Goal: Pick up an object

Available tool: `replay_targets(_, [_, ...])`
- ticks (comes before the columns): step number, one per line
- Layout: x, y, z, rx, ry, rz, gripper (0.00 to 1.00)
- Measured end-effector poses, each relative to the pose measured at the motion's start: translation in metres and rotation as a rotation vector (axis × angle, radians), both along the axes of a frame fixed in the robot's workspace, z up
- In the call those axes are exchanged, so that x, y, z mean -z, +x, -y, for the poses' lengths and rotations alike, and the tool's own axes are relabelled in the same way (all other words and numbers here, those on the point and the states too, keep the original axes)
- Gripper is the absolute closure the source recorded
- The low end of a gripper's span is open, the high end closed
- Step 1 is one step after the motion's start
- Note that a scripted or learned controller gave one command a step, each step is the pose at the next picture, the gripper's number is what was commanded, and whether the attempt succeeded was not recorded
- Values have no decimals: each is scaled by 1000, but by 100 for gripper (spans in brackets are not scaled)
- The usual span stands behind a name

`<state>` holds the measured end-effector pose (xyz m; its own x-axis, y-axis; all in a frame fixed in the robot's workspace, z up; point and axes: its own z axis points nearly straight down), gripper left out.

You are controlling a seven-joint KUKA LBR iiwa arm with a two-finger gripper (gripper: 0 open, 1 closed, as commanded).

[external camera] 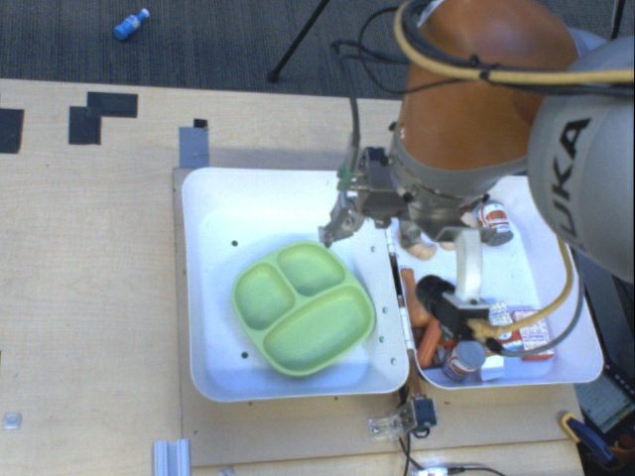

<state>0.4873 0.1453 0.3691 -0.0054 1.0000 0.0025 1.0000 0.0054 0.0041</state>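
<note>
Nothing is picked up yet: the jaws [342,224] hang over the green plate [304,306], how wide I cannot tell

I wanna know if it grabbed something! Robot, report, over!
Claw above left bin, nothing seen in it. Green tray untouched. Toys piled in right bin.

A robotics lab: pale wooden bench [89,296] with black tape marks, grey industrial arm [585,157], dark carpet beyond.
</note>
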Motion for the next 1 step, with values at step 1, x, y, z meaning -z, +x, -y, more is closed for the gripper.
replay_targets(1, [70, 0, 76, 2, -2, -3, 0])
